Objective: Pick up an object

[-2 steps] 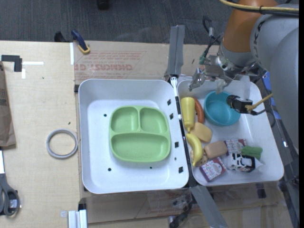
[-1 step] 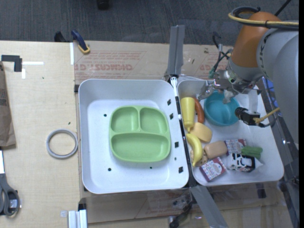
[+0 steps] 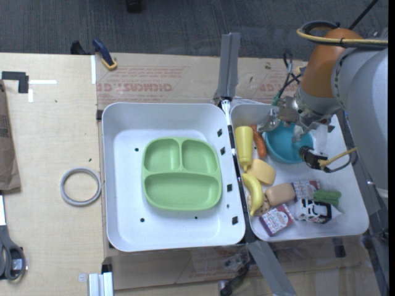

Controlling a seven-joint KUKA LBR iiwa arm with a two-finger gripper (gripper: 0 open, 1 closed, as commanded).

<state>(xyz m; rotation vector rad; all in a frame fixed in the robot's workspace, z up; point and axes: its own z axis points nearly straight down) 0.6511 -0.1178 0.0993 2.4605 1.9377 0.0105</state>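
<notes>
Round teal bowl (image 3: 285, 145) (glossy) beneath the end effector (image 3: 287, 117).

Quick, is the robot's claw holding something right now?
Gripper: cannot be told. It sits low over the blue bowl in the right bin.

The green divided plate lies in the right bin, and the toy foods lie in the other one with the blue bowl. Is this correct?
Not quite. The camera view shows the green divided plate in the left bin; the toy foods and the blue bowl lie in the right bin.
</notes>
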